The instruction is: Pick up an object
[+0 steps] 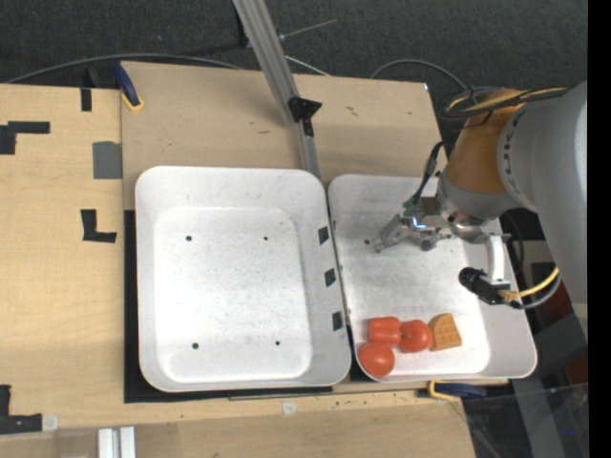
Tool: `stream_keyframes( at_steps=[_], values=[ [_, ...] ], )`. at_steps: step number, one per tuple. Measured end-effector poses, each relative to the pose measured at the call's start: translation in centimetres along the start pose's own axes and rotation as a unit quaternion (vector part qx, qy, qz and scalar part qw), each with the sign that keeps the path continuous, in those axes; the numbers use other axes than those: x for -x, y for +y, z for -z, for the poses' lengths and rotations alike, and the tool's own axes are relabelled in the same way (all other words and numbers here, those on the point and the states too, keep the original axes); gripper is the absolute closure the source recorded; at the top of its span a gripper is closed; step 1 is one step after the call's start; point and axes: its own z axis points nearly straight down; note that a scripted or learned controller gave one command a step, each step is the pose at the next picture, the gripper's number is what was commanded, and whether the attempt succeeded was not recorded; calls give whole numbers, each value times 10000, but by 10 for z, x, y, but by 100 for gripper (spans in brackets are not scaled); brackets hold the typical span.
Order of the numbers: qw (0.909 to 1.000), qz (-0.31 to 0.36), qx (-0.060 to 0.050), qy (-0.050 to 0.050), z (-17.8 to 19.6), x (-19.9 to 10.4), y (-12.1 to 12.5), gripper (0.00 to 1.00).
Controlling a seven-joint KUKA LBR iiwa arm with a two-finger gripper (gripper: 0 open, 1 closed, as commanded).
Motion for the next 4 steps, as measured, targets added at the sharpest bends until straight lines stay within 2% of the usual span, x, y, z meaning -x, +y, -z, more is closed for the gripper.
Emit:
stream_keyframes(
  at_steps=[1, 2, 3, 4],
  values=[
    [10000, 6, 4, 1, 10, -1, 0, 100],
    [10000, 1, 42, 1, 73, -6, 2, 100],
    [10000, -2, 35, 1, 126, -7, 2, 100],
    [10000, 17, 2, 13, 117, -58, -10, 100]
  ],
)
